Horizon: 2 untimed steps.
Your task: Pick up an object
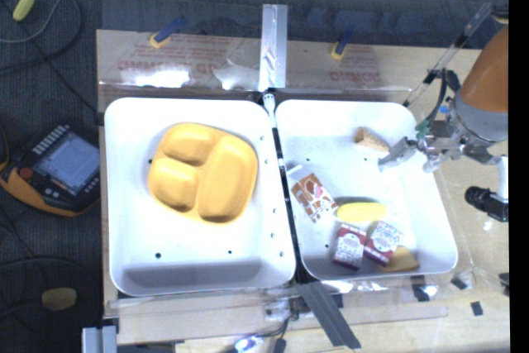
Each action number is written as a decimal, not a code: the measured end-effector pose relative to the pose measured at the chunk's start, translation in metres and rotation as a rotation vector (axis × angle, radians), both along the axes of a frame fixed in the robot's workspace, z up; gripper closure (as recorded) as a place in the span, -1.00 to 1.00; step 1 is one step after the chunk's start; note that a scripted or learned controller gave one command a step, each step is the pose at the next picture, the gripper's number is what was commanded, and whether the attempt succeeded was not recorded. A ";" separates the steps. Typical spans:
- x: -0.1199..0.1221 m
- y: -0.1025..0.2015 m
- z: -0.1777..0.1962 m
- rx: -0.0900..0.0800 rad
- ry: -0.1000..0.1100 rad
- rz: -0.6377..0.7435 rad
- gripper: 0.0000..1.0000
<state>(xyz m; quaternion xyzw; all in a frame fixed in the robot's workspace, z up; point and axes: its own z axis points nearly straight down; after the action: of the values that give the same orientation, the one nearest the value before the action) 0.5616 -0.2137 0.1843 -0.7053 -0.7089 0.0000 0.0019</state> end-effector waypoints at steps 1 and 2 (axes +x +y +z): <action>-0.011 -0.011 0.014 -0.007 -0.001 0.057 -1.00; -0.025 0.035 -0.094 -0.008 -0.013 -0.028 -1.00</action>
<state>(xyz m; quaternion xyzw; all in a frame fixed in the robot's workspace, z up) 0.5362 -0.1786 0.0899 -0.7152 -0.6989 -0.0018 -0.0054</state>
